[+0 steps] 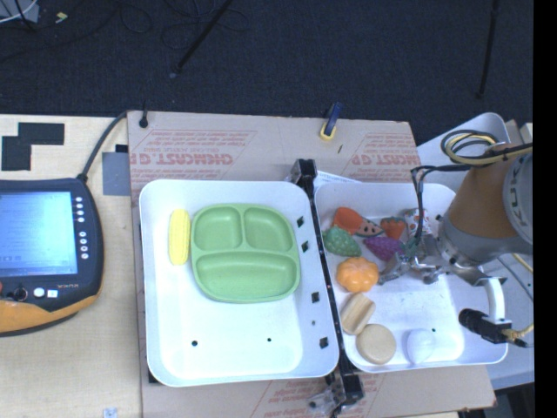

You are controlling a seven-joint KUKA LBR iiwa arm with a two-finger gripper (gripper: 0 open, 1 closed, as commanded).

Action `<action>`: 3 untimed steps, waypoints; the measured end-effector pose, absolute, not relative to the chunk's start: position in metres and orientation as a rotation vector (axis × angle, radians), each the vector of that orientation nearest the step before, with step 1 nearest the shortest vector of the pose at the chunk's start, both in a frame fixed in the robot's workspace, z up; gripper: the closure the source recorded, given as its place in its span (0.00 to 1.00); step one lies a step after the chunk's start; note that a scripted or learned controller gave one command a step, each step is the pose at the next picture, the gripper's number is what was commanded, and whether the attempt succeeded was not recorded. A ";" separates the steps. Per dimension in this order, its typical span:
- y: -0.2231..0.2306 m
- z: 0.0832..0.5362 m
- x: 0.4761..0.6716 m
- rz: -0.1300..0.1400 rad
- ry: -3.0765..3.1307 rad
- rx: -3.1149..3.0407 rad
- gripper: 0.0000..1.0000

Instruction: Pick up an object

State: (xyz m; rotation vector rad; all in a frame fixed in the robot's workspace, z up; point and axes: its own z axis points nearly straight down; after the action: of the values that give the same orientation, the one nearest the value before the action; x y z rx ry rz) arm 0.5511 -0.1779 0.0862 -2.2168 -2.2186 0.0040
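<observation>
Two bins (157,320) touching; pincer (393,268) crowded beside orange toy (357,273).

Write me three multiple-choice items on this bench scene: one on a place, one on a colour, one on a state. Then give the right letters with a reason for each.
1. Where does the yellow corn cob lie?
A. In the left bin, beside the green plate
B. On the green plate
C. In the right bin

2. What colour is the round fruit near the divider of the right bin?
A. Blue
B. Orange
C. White

3. How does the green plate stand?
A. Flipped upside down
B. Leaning on the bin wall
C. Flat, with its compartments facing up

Answers:
1. A: the corn lies on the white floor of the left bin, just left of the plate's rim.
2. B: it is plainly orange, next to a green item and a purple one.
3. C: all three hollows of the plate face the camera.
</observation>
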 end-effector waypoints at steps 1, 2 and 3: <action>-0.179 0.097 0.551 0.003 -2.215 -2.220 1.00; -0.176 0.157 0.549 0.000 -2.221 -2.221 1.00; -0.173 0.216 0.544 0.000 -2.222 -2.220 1.00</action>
State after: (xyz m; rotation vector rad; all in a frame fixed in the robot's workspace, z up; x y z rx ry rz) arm 0.5443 -0.1732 0.2165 -2.2196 -2.2220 0.0003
